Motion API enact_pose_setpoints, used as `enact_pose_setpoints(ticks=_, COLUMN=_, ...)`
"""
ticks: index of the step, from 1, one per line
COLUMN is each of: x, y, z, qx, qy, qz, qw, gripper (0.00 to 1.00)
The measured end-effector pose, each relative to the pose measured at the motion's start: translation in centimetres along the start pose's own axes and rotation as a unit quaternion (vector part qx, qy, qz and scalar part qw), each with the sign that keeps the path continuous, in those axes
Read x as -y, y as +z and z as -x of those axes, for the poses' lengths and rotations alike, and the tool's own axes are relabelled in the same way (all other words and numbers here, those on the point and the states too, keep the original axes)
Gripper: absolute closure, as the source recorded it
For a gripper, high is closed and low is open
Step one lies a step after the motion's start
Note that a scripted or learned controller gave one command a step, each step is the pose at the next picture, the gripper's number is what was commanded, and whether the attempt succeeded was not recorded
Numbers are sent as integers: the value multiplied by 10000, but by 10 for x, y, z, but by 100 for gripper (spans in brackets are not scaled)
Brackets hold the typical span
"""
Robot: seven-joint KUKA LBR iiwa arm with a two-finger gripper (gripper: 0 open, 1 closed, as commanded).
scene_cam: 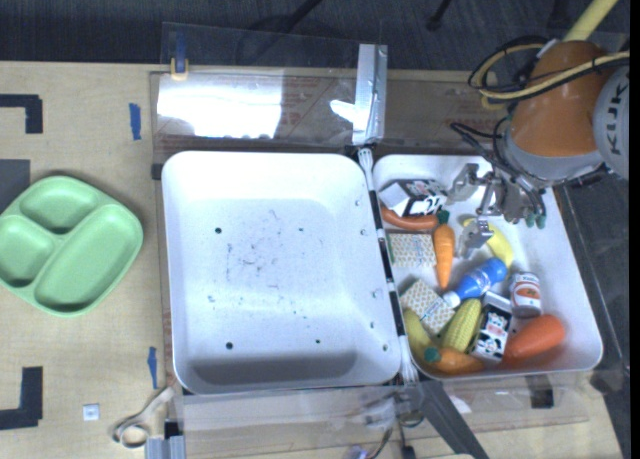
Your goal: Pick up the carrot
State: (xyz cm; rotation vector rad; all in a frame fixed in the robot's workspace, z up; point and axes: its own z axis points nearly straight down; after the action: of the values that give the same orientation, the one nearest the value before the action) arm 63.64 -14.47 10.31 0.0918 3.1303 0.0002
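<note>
Carrot (443, 256) is seen lying upright-in-frame among clutter in right bin (580, 287). Pincer (484, 215) is positioned just above-right of it; finger state cannot be told, possibly blurred.

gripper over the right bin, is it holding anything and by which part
Nothing is held. The gripper hangs above the right bin, and the carrot lies loose below among the other toys.

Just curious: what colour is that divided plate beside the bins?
Light green, seen in the camera view.
</note>
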Motion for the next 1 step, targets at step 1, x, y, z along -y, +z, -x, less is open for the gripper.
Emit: enact_pose_setpoints(ticks=1, x=-26, y=14, z=-43, qx=-32, qy=-138, qz=-117, qw=9998, gripper=0)
